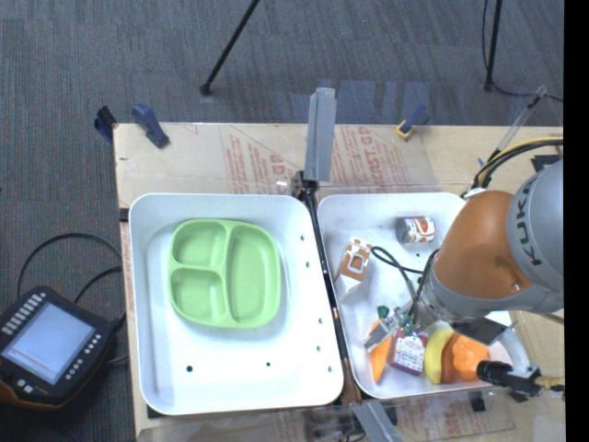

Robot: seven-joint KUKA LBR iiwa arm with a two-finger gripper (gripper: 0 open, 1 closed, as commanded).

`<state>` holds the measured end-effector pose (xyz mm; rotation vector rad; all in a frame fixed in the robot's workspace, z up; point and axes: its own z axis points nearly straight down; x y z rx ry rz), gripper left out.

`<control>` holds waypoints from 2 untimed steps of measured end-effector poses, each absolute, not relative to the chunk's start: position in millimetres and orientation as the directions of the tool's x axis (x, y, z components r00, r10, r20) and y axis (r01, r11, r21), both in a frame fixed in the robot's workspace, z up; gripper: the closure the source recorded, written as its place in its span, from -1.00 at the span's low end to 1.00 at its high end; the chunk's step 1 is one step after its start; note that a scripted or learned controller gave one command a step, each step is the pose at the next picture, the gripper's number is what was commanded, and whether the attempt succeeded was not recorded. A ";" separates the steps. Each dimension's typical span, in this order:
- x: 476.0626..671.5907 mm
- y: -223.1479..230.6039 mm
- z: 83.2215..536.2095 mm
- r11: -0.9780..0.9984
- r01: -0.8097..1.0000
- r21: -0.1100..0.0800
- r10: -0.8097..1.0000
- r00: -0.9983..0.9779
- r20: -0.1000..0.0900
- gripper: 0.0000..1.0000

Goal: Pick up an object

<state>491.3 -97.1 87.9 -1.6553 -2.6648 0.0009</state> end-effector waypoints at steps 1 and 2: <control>490.8 -97.7 96.5 0.437 0.900 -0.004 0.900 -0.437 0.006 1.00; 506.7 -22.8 189.1 0.299 0.954 -0.004 0.954 -0.299 0.002 1.00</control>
